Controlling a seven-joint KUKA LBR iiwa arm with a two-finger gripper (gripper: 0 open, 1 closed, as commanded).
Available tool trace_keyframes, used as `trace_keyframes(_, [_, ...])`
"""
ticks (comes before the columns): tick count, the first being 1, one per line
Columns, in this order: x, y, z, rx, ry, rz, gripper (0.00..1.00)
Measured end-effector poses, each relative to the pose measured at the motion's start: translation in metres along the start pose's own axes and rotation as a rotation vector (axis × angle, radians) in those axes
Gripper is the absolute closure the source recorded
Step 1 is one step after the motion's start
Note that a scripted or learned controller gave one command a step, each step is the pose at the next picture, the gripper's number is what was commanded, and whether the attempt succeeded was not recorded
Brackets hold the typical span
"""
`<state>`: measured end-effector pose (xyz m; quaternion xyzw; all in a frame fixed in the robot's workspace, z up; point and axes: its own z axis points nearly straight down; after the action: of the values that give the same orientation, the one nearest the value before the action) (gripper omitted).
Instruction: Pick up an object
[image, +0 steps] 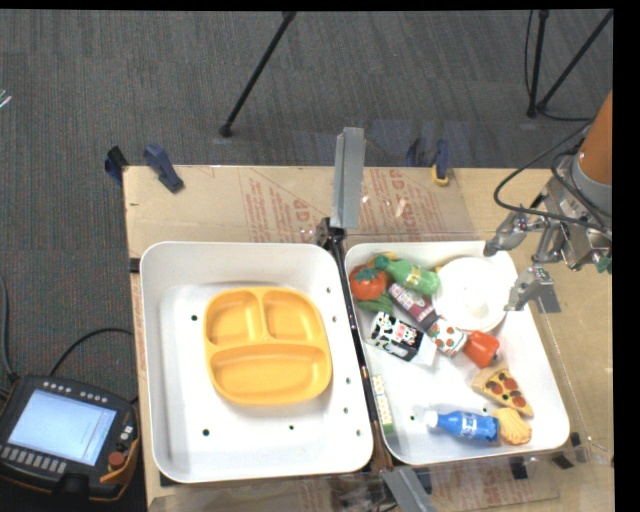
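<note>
toys (430, 320) crowd right bin (555, 400), left roomier

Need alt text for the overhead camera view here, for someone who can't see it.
The gripper hangs open over the right bin's upper right edge, holding nothing. That bin holds toy food: a white bowl, tomato, blue bottle, pizza slice and others. The left bin holds a yellow divided plate.

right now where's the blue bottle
The blue bottle lies in the right bin, near its front edge, beside the cookie and below the pizza slice.
</note>
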<state>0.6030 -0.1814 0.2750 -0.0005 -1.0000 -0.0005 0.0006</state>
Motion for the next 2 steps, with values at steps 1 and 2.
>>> trace_keyframes(1, [0.036,0.025,0.121,-0.004,0.012,0.047,0.0])
trace_keyframes(2, [0.083,0.051,0.192,-0.003,0.005,-0.13,0.0])
